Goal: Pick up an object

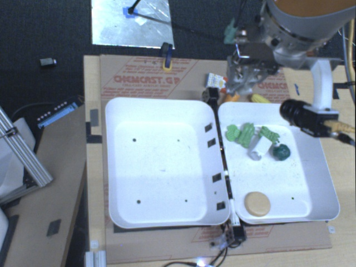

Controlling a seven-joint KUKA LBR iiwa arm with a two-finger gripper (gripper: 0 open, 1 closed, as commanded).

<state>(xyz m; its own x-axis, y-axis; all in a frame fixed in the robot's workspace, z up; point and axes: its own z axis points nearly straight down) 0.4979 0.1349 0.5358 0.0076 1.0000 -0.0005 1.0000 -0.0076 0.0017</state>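
Two shallow white bins are being shown side by side on the surface, the left bin (pixel 161 166) lying bare. Candidates for picking are being kept in the right bin (pixel 311 171): green pieces (pixel 241 133) and a grey cylinder (pixel 255 148) clustered beside a dark teal ball (pixel 281 152), with a tan disc (pixel 258 203) well apart near the front rim. The gripper (pixel 245 79) is being held above the far rim, seemingly poised for descent; whether the jaws are apart cannot be told.

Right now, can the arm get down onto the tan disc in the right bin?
Probably yes. The tan disc lies alone near the right bin's front edge, apart from the green pieces, nothing over it.
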